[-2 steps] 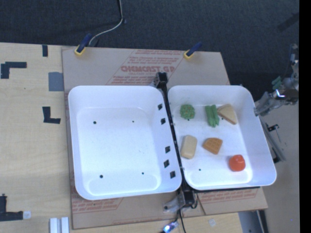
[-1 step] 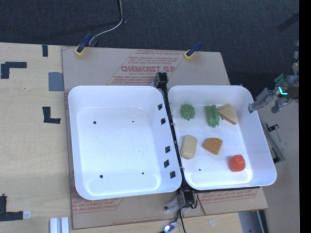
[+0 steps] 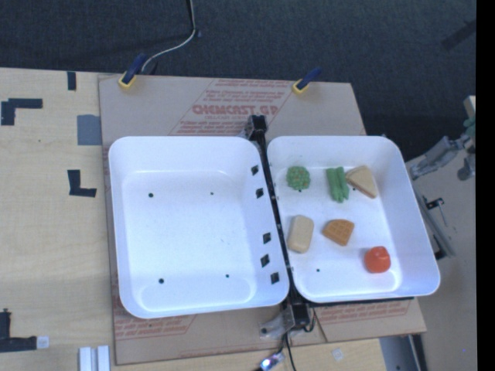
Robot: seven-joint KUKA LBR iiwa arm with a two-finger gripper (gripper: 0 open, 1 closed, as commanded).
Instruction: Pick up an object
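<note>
Two shallow white bins are seen side by side on a brown board [image 3: 232, 103]. The right bin [image 3: 402, 207] holds five small objects: a green round piece [image 3: 298, 178], a green elongated piece [image 3: 337, 184] with a tan wedge [image 3: 363, 181] just beside it, a beige block [image 3: 301, 233], an orange-brown piece [image 3: 339, 231] and a red piece [image 3: 377, 260] near the front right corner. The left bin [image 3: 186, 230] lies beside it. Grey hardware [image 3: 448, 157] is glimpsed at the right edge; whether the gripper is open or closed cannot be told
</note>
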